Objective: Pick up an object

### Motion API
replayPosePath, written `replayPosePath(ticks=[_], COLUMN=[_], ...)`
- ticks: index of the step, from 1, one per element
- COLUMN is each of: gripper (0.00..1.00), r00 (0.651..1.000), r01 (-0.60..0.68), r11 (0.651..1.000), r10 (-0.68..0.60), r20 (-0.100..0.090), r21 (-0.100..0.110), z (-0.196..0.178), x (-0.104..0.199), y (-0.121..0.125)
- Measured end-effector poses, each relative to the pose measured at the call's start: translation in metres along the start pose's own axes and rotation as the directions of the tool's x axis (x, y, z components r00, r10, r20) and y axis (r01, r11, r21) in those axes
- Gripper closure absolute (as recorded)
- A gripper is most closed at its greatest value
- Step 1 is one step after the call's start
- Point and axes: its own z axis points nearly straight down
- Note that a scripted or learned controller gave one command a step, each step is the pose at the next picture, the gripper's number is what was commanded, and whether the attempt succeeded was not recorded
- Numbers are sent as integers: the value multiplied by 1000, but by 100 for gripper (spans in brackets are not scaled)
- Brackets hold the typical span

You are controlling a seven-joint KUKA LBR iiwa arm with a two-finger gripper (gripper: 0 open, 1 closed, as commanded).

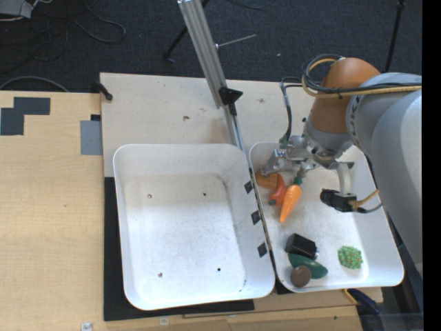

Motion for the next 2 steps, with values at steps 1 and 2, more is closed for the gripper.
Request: replayPosePath(ticks=[1, 2], gripper=[100, 100], r00=[1000, 1000], r01=[0, -3], r11=[1000, 1000], r10=[0, 3], r20=[2, 4], r21=[-2, -5], z=[-12, -75], x=[-1, 4], y=[1, 2])
